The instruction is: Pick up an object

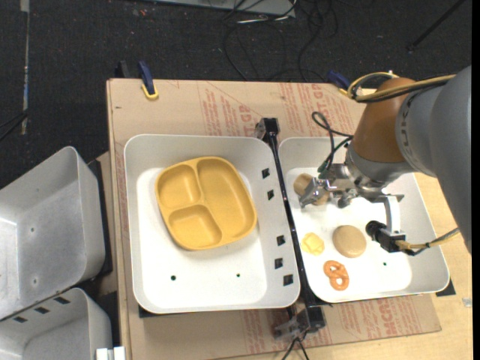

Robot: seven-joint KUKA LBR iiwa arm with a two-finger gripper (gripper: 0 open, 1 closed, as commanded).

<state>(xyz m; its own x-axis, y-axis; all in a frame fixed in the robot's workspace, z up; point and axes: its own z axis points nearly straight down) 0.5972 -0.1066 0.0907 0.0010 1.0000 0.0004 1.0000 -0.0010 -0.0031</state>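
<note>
At the bottom right, the right bin holds an orange pretzel, a small yellow piece and a round tan bun, all apart with bare white floor around them. Higher up, the gripper sits low by a small brown lump next to the bin's left wall, and I cannot tell its grip. The left bin holds a yellow tray with three parts, set toward its top, with bare floor below it.
</note>
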